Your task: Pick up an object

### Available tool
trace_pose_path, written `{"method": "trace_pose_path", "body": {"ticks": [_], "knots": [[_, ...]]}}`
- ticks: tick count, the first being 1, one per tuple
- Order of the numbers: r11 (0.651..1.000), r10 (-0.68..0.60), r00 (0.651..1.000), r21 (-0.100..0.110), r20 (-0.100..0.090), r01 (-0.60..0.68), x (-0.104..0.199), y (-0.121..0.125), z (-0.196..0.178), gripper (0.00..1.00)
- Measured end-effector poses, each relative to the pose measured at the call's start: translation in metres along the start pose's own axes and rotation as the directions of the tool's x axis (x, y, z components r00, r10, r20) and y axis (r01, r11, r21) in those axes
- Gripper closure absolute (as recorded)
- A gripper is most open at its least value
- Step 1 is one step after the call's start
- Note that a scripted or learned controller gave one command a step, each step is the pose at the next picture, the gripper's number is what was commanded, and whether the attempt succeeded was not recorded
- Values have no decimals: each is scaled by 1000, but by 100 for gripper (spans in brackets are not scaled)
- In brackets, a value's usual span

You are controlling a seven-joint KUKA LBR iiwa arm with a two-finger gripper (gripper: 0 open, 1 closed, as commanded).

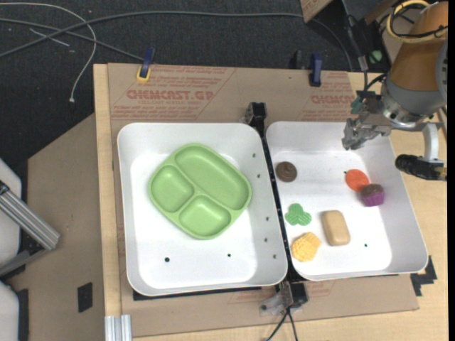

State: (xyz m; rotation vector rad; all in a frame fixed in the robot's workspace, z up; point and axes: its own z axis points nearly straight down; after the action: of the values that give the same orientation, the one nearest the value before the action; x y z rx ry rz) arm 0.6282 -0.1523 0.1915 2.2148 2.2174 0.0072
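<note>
Six small things lie loose in the bin below the jaws. An orange ball (357, 179) sits nearest, touching a purple piece (372, 195). A brown disc (286, 171) lies off to their left. Farther off are a green clover (297, 214), a tan block (335, 228) and a yellow corn (306, 247).

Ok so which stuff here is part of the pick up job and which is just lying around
Part of the job:
gripper
brown round piece
green clover piece
yellow corn piece
tan bread piece
orange piece
purple piece

Lying about:
green divided plate
blue clamps
loose cables
</note>
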Motion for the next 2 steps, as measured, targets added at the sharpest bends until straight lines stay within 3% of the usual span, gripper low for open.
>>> {"method": "trace_pose_path", "body": {"ticks": [1,2], "knots": [[1000,0,1000,1,0,0,0,2,-45,100],[1000,-5,1000,8,-5,5,51,-8,-55,100]]}}
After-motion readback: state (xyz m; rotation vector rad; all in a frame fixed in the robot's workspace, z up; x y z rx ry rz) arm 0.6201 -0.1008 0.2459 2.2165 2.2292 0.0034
